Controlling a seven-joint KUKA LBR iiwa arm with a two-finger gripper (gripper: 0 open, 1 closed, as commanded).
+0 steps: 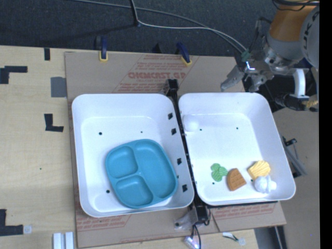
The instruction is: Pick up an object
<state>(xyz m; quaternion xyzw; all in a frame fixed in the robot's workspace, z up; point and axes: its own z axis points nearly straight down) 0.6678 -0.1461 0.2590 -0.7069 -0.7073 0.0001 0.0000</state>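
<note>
cardboard sheet [150, 74], blue clamps [182, 53], cable [171, 19]

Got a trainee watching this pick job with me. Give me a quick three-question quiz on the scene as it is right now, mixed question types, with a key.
1. True or false: the blue divided plate lies in the same bin as the small food items.
2. Multiple choice: where is the end effector?
A. Down among the items in the right bin
B. Above the far edge of the right bin
C. Over the left bin
3. Fill in: the green item sits beside an orange-brown piece, a yellow piece and a ____ one.

Key: 1 false; 2 B; 3 white.
</note>
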